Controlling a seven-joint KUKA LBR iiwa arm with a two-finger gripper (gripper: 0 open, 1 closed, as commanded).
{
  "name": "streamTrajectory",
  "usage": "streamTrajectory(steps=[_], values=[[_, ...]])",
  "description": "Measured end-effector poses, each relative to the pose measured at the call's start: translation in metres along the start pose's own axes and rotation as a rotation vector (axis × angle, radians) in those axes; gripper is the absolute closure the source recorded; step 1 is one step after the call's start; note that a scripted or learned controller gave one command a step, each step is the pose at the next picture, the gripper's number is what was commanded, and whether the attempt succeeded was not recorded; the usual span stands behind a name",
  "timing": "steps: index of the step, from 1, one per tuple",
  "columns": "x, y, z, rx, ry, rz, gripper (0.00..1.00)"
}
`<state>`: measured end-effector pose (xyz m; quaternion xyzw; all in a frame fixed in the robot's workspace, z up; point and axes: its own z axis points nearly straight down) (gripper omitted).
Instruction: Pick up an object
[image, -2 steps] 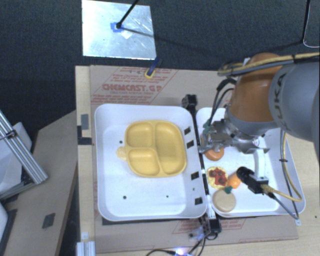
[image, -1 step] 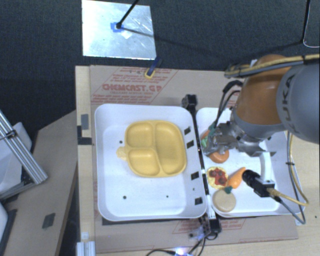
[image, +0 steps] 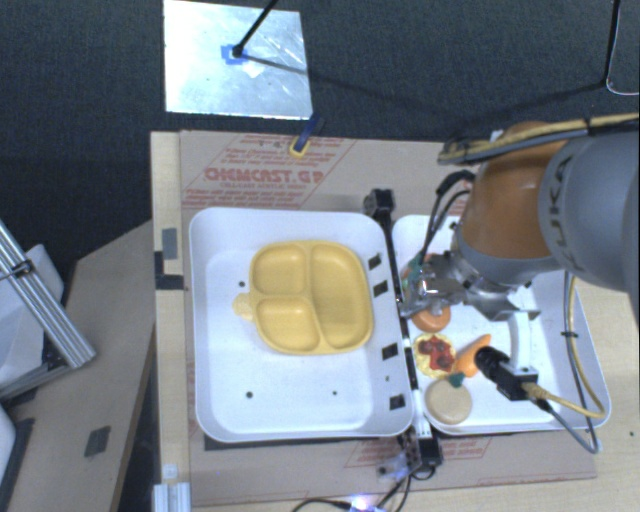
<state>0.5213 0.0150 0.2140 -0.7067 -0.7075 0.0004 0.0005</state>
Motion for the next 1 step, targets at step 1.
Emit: streamTrajectory(steps=[1], values=[[-0.0026, 0.0025, -0.0213, -0.005, 0.000, -0.002, 1.00]])
